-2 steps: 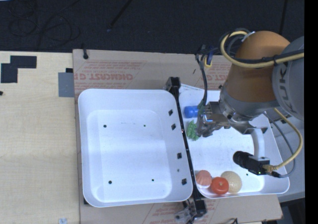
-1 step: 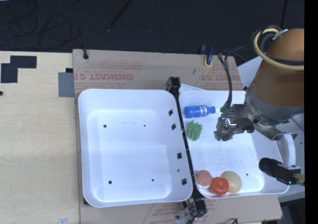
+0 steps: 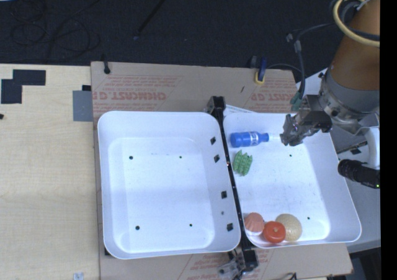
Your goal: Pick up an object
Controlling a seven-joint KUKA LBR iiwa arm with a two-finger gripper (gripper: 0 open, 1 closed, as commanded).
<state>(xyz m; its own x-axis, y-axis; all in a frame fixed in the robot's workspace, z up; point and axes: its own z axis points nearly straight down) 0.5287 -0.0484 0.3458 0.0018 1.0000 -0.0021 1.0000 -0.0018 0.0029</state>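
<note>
Camera view: the hand hangs over the right bin — finger state cannot be told — just beside the cap end of a blue bottle lying on its side.

Arm cut off by the top and right edges. End effector too dark and small to make out. Clutter at the counter's front edge cropped by the bottom edge. Green thing too small to identify.
</note>
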